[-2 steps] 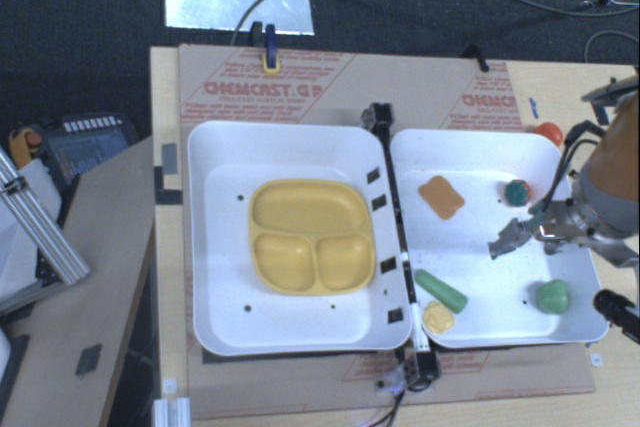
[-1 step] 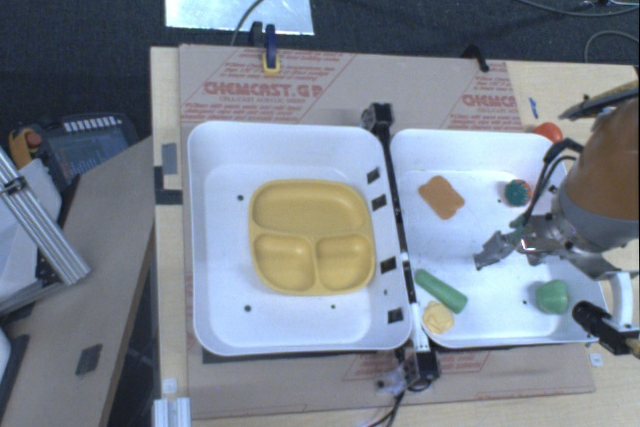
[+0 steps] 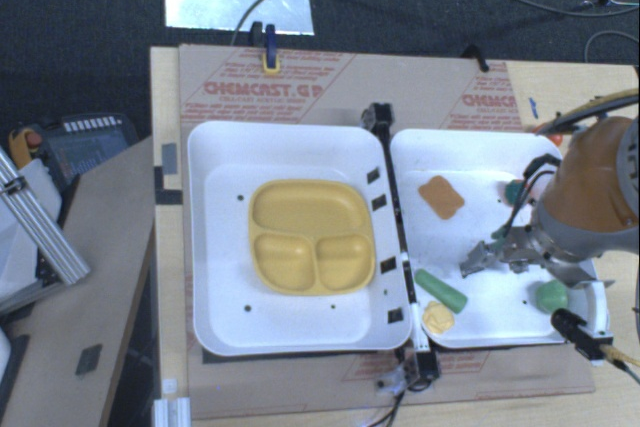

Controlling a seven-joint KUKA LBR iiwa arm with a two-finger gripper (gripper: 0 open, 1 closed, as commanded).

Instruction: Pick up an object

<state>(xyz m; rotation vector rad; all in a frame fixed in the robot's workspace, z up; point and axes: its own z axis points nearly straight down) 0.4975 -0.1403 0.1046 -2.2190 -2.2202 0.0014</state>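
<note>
Pincer (image 3: 474,262) of the grey arm (image 3: 590,195) hangs low over the right bin (image 3: 470,147), near the middle of its floor, and its dark fingers point toward the left of the camera view. Whether they are spread or pressed together I cannot tell (they are small and dark in the picture), and I see no object between them.

Several objects lie in this right bin. An orange flat piece (image 3: 441,197) lies above the pincer, apart from it. A green cylinder (image 3: 441,291) lies tilted just below and left of the pincer, close to the bin's left wall. A small yellow round object (image 3: 437,318) lies just beside the lower end of this cylinder, at the bin's lower left corner. A green round object (image 3: 550,295) lies at the lower right, partly under the arm. Another small green thing (image 3: 515,190) is near the arm's left edge, higher up.

In the left bin (image 3: 215,215) lies a yellow tray with three compartments (image 3: 308,235), about in the middle. Both bins stand on the tabletop (image 3: 330,80), on a brown cardboard sheet with red letters.
</note>
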